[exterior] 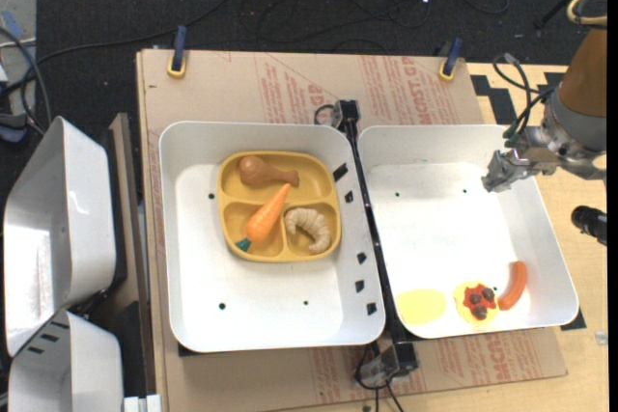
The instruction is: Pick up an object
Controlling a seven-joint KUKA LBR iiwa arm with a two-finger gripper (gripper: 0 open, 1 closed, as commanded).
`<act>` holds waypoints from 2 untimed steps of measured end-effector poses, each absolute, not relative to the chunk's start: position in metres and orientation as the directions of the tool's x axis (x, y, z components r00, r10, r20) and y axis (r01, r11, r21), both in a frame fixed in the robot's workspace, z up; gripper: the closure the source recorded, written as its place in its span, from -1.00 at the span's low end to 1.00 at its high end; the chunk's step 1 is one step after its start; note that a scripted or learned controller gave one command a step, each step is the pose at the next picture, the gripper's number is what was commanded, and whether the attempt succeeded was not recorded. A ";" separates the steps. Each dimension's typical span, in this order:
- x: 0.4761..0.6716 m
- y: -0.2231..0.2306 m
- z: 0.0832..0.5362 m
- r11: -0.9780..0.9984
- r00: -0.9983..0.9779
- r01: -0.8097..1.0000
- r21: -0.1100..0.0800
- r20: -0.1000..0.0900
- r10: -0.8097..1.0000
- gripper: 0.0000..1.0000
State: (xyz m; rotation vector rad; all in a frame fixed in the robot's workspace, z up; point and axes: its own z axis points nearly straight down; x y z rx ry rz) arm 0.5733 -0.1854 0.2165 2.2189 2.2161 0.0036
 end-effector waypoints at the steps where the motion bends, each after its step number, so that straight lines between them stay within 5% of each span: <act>1: 0.574 -0.185 0.226 0.002 -0.002 1.000 0.002 -0.001 1.000 1.00; 2: 0.591 -0.142 0.224 0.008 -0.008 1.000 0.002 0.000 1.000 1.00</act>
